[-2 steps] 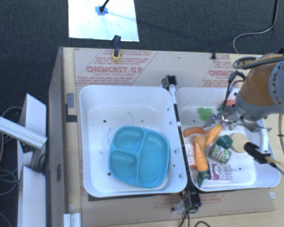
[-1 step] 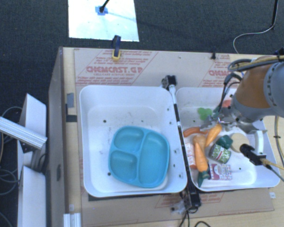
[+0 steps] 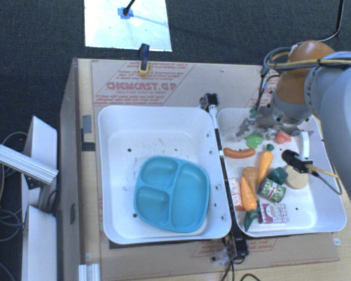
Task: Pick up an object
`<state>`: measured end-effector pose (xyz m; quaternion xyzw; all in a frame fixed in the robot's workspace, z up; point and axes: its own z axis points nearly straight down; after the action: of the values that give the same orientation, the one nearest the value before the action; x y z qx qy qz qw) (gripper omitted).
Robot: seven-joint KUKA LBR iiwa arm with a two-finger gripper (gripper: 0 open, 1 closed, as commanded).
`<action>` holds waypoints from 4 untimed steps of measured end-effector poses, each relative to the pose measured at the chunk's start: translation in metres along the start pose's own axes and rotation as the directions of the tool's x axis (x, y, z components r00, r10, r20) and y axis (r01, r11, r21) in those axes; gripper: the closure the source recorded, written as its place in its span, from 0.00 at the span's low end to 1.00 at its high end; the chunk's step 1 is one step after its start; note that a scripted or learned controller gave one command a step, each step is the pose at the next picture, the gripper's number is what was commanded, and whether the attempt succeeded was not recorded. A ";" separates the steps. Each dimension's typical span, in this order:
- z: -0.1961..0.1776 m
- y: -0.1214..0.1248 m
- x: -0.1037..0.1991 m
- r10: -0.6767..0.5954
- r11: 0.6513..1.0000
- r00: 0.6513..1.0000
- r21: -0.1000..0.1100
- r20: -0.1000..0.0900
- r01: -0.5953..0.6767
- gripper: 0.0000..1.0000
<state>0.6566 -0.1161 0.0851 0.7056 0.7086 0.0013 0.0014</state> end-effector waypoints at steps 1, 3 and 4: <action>0.001 -0.051 -0.016 0.003 1.000 1.000 0.003 0.001 -0.003 0.00; -0.109 0.013 -0.090 0.002 1.000 1.000 -0.005 0.004 -0.002 0.00; 0.001 -0.024 -0.090 0.003 1.000 1.000 0.002 0.000 -0.003 0.00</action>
<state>0.6334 -0.2063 0.0842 0.7067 0.7075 0.0004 0.0008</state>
